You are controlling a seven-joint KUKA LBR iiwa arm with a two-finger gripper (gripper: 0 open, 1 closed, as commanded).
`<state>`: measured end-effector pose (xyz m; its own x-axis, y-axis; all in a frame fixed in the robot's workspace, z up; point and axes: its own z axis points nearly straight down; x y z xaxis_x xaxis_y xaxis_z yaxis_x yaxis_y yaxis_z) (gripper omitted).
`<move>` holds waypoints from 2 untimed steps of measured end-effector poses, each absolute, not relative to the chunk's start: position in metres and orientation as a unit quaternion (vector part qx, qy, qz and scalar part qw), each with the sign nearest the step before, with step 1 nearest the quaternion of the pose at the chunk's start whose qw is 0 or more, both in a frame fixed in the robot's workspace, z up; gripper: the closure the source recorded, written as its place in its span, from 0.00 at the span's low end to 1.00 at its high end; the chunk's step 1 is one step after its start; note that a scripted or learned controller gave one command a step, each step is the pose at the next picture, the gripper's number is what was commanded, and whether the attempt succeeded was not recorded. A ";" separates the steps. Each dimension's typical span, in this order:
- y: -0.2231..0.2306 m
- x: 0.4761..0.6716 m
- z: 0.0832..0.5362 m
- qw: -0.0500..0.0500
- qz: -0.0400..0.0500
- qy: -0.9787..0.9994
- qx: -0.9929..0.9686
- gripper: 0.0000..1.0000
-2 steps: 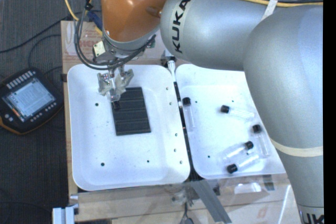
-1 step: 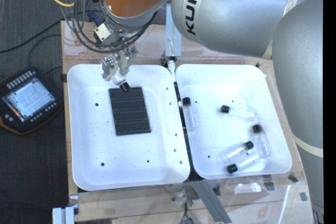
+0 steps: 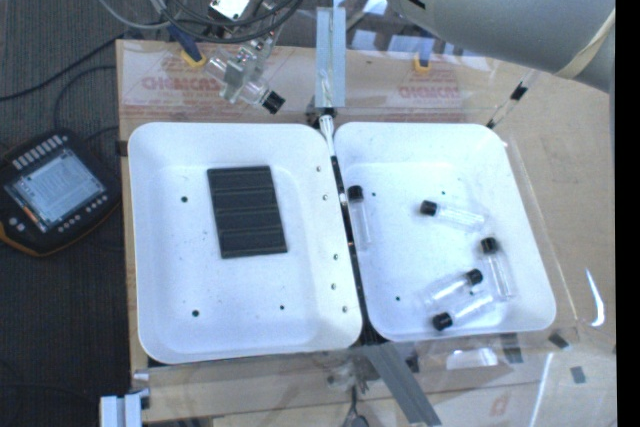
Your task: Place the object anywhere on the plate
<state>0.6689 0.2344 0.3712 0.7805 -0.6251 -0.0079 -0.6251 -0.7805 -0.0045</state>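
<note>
Claw is hanging beyond the left bin's far rim, with a black-capped tube at its tip; whether it is clamped cannot be told. Advisable: centring over the dark plate and lowering close before releasing.

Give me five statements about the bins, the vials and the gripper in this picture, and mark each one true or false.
1. The dark ribbed plate lies in the left bin. True.
2. The gripper holds a capped vial over the bench behind the left bin. True: a clear vial with a black cap shows at its fingers.
3. A vial already rests on the plate. False: nothing lies on the plate.
4. The right bin holds a single vial. False: several clear vials with black caps lie in it, among them one near the dividing edge and one at the front.
5. The gripper hangs directly above the right bin. False: it is beyond the left bin's back edge.
</note>
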 end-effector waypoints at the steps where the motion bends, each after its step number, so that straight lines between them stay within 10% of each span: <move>1: 0.234 0.600 0.423 0.002 0.004 0.108 -0.994 1.00; 2: 0.234 0.571 0.335 0.001 0.005 0.101 -0.995 1.00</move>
